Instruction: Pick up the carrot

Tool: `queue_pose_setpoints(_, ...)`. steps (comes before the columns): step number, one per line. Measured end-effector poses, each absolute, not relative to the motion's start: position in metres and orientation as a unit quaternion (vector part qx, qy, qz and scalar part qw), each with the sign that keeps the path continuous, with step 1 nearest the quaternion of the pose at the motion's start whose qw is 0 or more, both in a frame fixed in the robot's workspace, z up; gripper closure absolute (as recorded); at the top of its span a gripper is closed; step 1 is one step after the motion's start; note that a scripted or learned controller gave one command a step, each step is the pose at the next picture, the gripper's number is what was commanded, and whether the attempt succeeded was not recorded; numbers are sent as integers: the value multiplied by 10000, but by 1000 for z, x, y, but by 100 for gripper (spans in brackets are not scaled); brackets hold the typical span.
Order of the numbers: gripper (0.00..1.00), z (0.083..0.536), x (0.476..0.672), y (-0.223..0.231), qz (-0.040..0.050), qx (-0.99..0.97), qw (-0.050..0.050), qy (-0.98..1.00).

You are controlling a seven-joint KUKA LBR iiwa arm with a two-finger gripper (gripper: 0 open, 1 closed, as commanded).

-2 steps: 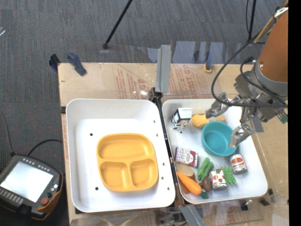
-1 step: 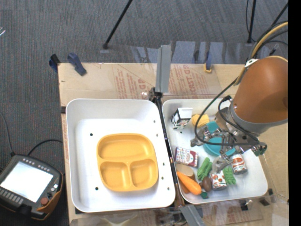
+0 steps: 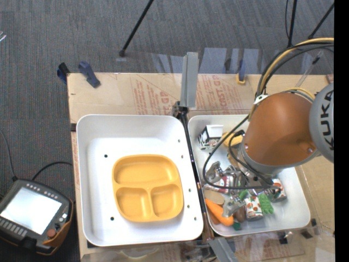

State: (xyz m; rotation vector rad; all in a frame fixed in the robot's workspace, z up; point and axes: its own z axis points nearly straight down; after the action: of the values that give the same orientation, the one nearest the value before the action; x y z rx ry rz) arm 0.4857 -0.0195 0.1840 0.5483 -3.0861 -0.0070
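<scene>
The claw [image 3: 233, 194] hangs low in the right bin [image 3: 297, 214], just above the carrot [image 3: 218, 212]. I cannot tell its grip.

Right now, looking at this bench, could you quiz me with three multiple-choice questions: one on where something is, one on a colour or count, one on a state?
1. Where does the carrot lie?
A. In the left bin
B. In the right bin, near its front left corner
C. On the floor

2. How many compartments has the yellow tray?
A. Three
B. Five
C. One

3. How does the tray sit?
A. Flat in the left bin
B. Standing on edge against the right bin
C. Upside down on the carrot

Answers:
1. B: the carrot lies in the right bin, low on its left side, beside the other small items.
2. A: one wide compartment at the back and two smaller ones in front.
3. A: it lies flat, open side up, in the left bin.
</scene>
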Motion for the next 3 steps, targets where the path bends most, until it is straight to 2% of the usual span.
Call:
queue_pose_setpoints(1, 0, 92, 488, -93, 24, 2713, -79, -9625)
queue_pose_setpoints(2, 0, 91, 491, -82, 21, 2557, -62, -9667)
queue_pose_setpoints(3, 100, 104, 493, -80, 27, 2589, -93, -9659)
